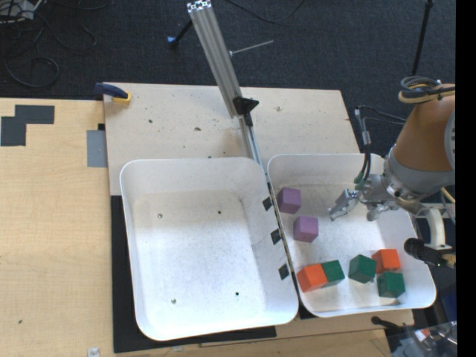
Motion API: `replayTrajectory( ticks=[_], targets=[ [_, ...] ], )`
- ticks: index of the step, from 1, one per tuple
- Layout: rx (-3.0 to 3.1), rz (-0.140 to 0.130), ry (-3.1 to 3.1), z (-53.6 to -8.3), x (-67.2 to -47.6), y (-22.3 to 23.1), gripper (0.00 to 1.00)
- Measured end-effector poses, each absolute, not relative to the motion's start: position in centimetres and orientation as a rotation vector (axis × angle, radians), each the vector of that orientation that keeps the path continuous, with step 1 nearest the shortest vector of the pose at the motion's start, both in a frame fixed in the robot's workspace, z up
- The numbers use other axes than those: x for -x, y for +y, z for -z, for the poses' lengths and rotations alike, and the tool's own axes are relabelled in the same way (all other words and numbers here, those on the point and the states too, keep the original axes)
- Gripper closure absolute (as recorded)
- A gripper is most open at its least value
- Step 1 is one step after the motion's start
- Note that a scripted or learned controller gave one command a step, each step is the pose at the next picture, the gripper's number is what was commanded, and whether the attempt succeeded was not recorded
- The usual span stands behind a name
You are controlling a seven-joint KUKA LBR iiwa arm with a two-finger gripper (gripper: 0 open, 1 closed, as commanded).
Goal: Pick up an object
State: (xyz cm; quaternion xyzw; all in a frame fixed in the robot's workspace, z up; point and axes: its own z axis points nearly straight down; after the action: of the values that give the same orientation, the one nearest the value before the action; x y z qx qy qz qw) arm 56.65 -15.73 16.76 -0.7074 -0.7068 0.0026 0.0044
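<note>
Arm: grey KUKA arm with orange band point(425, 136), reaching in over the right shallow white bin point(327, 166).
Gripper: two-finger gripper point(362, 204), fingers spread, nothing between them, above bare bin floor.
Candidates: two purple cubes point(289, 198) point(306, 228), just left of the gripper.
Other stock: orange cube point(312, 277) touching green cube point(332, 271); green cube point(361, 268); orange cube point(386, 259) against green cube point(391, 283).
Left white bin point(149, 173): beside it on the desk point(59, 222).
Risk: descending here likely closes on air; a sideways approach may nudge a purple cube away.
</note>
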Motion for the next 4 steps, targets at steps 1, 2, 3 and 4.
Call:
replayTrajectory(
  ticks=[1,2,3,4],
  targets=[
    [2.218,-0.006,-2.215,-12.1,-57.1,-15.2,0.00],
    [2.228,0.000,-2.217,-9.1,-57.3,-15.2,0.00],
    [2.234,0.000,-2.208,-10.2,-57.2,-15.3,1.00],
    [2.229,0.002,-2.217,-16.4,-56.8,-15.2,1.00]
  ],
)
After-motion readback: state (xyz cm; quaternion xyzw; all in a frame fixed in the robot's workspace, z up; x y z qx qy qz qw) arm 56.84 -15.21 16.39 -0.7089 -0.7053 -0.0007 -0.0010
